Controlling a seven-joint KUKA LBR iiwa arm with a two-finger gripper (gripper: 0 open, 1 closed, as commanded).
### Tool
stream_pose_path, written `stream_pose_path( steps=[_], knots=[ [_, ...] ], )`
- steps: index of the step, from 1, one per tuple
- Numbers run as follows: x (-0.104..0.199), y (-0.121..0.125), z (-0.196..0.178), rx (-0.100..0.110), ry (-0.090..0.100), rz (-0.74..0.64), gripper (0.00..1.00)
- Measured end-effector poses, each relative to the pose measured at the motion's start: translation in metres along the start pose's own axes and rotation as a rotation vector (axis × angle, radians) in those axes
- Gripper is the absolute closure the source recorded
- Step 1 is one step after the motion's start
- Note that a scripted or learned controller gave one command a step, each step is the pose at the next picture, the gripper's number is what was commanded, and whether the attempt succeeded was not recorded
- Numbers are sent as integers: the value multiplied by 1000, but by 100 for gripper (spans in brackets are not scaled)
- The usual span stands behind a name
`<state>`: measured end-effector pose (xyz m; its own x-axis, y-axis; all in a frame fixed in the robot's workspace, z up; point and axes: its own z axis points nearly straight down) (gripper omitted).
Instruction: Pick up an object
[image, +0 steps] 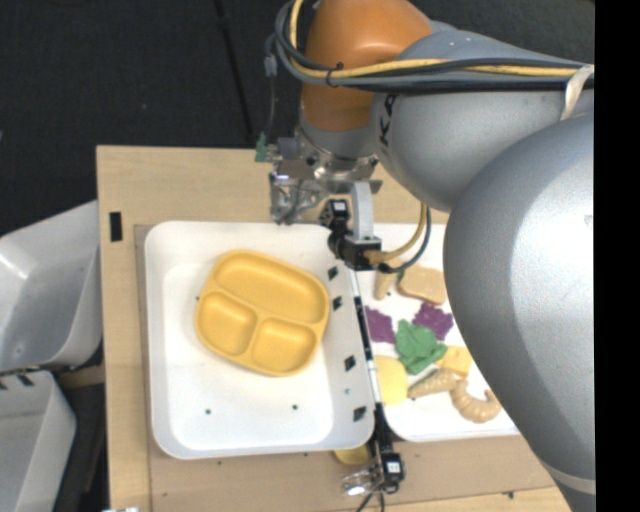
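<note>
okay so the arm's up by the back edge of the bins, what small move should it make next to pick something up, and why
Probably shift the gripper toward the right bin: it sits at the left bin's back rim, away from the small pieces like the green toy. The yellow tray looks too wide to grasp easily.

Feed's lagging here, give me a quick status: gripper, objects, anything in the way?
Gripper over left bin's far rim, nothing seen held. Yellow tray in left bin. Small toys in right bin, partly behind arm.

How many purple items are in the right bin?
2. One purple piece lies by the divider at the bin's left side; the other, a grape-like cluster, sits just right of it, above the green item. The arm covers much of the right bin, so more may be hidden.
</note>
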<state>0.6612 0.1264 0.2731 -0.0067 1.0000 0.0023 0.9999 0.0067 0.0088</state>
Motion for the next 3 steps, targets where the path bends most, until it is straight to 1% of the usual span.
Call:
stream_pose_path(
  steps=[1,2,3],
  knots=[
    [49,-38,81,18,-3,0,100],
    [77,-94,-3,5,2,-1,100],
    [95,-78,49,13,-4,3,100]
  ],
)
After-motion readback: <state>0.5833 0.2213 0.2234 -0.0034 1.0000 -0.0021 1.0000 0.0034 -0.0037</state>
